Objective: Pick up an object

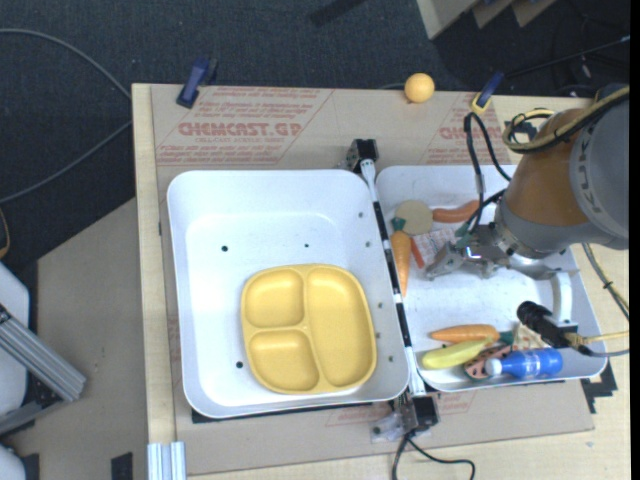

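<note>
The right bin (560, 288) holds several toy foods. An orange carrot (400, 258) lies along its left wall, with a beige round piece (412, 216) and a reddish sausage (455, 211) at the far end. At the near end lie another carrot (462, 334), a yellow banana (452, 356) and a blue bottle (528, 365). My gripper (452, 258) hangs low over the middle of this bin, just right of the first carrot, and nothing can be seen held in it. The orange band (540, 183) and grey wrist cover part of the bin's right side.
The left bin (200, 218) holds a yellow divided plate (308, 326) toward its near right. A yellow ball (419, 87) rests on the bench beyond the bins, between blue clamps (195, 81). Cables loop around the arm at the far right.
</note>
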